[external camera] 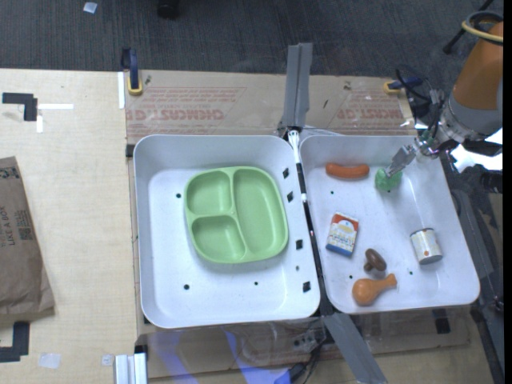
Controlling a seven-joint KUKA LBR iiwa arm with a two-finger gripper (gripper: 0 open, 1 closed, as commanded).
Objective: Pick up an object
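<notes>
Arm [480, 78] cut off at right edge; brown bag [20, 238] cropped left.

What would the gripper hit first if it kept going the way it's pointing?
Most likely the green object: the gripper angles down-left right at it, seemingly touching or just above. Depth is unclear from this view.

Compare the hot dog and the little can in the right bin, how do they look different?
The hot dog is orange-red, while the can is silvery grey with a pale end. The hot dog is long and thin; the can is short and stubby. The hot dog lies near the bin's far edge, beside the green object; the can lies near the bin's right side. Both lie on their sides in the same bin.
</notes>
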